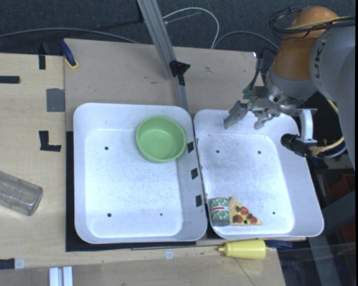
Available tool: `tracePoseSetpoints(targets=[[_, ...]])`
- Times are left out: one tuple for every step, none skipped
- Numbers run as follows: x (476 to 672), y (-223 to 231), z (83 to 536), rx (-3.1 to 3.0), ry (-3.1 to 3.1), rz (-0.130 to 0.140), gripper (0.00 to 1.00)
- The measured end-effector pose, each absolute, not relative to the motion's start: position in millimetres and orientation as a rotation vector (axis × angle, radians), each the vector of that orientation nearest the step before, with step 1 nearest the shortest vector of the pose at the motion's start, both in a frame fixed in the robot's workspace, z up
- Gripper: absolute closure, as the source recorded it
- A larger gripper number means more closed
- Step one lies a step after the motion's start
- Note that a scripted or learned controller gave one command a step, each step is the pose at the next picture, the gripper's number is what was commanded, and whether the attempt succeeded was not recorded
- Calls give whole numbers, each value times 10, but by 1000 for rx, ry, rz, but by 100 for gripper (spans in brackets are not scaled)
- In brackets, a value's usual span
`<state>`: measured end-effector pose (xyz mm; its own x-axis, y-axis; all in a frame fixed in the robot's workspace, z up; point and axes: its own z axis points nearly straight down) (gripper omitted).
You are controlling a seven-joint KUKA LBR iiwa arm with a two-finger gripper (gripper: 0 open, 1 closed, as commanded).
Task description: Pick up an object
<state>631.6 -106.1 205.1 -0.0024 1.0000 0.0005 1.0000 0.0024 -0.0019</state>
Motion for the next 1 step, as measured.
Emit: tracePoseSetpoints(targets=[[6316, -1061, 2051, -2217, -2223, 2, 0]])
